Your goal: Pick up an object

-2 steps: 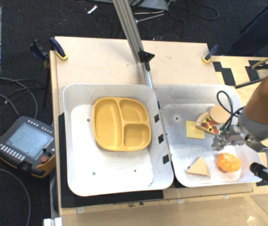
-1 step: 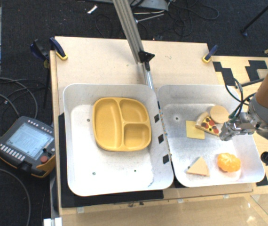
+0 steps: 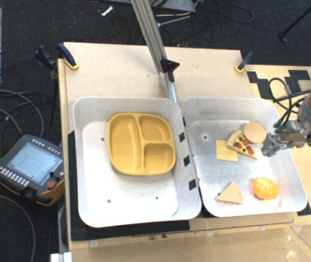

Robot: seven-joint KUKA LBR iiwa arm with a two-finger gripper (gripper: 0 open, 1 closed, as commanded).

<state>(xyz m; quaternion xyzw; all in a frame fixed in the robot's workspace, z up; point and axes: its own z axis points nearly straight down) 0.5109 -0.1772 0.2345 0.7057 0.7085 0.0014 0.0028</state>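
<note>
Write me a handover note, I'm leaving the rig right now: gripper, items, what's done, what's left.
Gripper: low in the right bin, beside the pizza slice and the bun; I can't tell its state or whether it holds anything.
Also in that bin: cheese square, sandwich wedge, orange.
Left bin: yellow tray.
Done: nothing visibly lifted.
Left: grasp one item and lift it.

A yellow divided plate (image 3: 142,144) is seen in the left bin (image 3: 90,201), while the gripper (image 3: 268,146) is positioned beside a pizza slice (image 3: 243,144) in the right bin (image 3: 292,195).
</note>
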